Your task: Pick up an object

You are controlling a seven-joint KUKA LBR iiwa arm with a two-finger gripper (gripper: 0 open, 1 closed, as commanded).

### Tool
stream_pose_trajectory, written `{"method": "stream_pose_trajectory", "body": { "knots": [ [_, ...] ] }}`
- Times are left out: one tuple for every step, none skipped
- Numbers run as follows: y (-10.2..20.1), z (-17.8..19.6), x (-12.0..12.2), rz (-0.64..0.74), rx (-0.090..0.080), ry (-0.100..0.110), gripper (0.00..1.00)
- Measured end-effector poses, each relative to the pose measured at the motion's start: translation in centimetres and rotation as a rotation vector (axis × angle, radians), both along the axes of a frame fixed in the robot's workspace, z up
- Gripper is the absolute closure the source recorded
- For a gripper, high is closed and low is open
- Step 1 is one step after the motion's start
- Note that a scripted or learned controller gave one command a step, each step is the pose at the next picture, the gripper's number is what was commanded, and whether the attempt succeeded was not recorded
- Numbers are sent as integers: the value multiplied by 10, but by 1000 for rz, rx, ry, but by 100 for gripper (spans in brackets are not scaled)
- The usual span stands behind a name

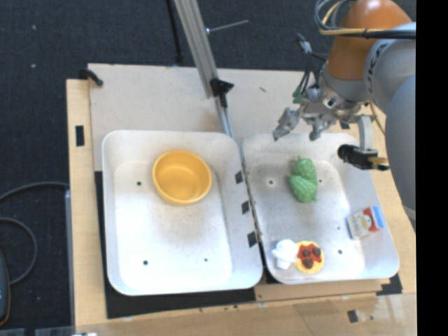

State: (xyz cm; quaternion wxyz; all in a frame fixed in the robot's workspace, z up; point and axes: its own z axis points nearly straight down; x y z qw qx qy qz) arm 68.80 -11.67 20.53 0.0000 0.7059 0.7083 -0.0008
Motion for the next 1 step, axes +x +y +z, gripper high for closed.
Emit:
{"method": "stream_pose_trajectory", "body": {
  "knots": [
    [-1, 0, 0, 1, -2, 0, 0]
  ]
}}
